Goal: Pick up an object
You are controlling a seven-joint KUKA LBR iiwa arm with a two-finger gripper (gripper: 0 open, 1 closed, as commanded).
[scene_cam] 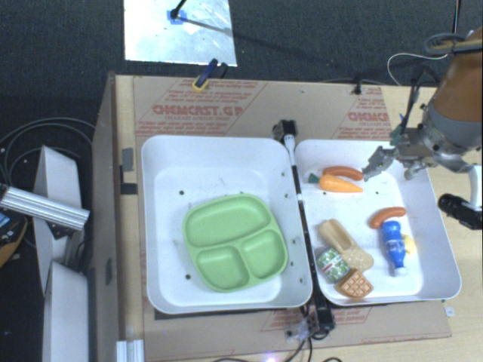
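Gripper (pixel 375 164) hangs open and empty just beside the carrot (pixel 341 185), seemingly lined up for grasping it.

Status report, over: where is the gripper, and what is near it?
Gripper over right bin, nothing seen between fingers. Carrot and sausage just left of it. Nothing blocking them.

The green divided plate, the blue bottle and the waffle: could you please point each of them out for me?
green divided plate (pixel 235 241): camera view, on the ridge between its compartments.
blue bottle (pixel 392 245): camera view, on the middle of its body.
waffle (pixel 355 285): camera view, on the centre of its grid.
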